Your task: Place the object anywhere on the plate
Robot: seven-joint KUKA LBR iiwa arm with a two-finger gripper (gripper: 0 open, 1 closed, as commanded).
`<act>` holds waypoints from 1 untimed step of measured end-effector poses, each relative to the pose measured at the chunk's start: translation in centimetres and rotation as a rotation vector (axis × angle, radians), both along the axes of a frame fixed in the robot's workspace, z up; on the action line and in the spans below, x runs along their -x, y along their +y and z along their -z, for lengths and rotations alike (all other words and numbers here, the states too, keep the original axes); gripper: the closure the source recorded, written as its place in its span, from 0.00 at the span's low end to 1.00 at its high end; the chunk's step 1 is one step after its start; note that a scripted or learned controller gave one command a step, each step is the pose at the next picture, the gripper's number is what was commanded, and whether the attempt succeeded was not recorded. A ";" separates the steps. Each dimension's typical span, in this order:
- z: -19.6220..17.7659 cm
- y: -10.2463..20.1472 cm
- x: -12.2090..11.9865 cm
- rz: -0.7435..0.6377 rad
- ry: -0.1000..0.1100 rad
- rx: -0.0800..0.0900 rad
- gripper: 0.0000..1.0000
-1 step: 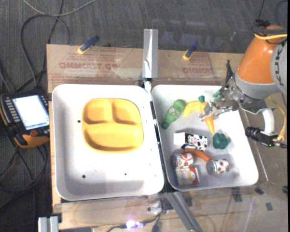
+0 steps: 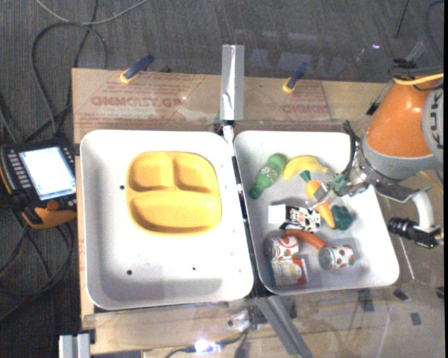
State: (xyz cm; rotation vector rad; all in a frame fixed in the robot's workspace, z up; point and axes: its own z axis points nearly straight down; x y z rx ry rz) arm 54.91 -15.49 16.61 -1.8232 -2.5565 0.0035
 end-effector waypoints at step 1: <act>3.3 -6.5 -0.2 -0.147 -0.002 0.001 1.00</act>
